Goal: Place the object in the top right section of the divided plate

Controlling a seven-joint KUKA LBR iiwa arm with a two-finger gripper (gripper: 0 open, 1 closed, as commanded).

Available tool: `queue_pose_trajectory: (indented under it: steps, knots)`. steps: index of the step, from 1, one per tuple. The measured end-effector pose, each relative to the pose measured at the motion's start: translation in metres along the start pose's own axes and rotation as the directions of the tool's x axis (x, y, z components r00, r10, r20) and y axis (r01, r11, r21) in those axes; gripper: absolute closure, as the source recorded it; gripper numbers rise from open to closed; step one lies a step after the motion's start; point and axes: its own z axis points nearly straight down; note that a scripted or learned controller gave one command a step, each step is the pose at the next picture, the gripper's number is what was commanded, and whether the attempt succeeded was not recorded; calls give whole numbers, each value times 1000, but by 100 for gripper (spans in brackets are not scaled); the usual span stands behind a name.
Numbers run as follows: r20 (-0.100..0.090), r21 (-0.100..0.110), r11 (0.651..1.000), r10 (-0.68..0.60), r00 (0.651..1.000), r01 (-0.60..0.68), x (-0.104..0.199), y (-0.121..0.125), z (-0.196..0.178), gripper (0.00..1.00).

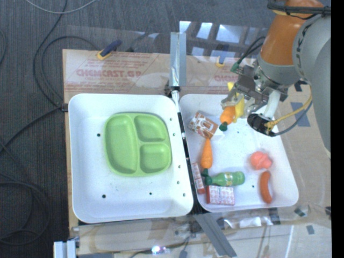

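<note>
Hovering above the right bin [290, 190] — gripper [236, 107] closed on an orange toy bottle [228, 115].
Camera view: bottle hangs tilted between the fingers, green cap downward; green divided plate [138, 144] lies in the left bin [86, 198] — well apart.

R bin [279, 198]: carrot [206, 153], green bottle [224, 179], sausage [265, 187], pink blob [260, 160], snack pkt [202, 124]
</note>
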Motion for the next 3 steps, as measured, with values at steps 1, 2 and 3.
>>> queue_pose_trajectory:
  steps: [1,2,3]
  knots:
    - [-2,3,997,82,997,-82,40,-50,70,100]
    - [-2,1,995,-96,995,96,111,-88,66,100]
    - [-3,1,995,-95,995,95,110,-88,66,0]
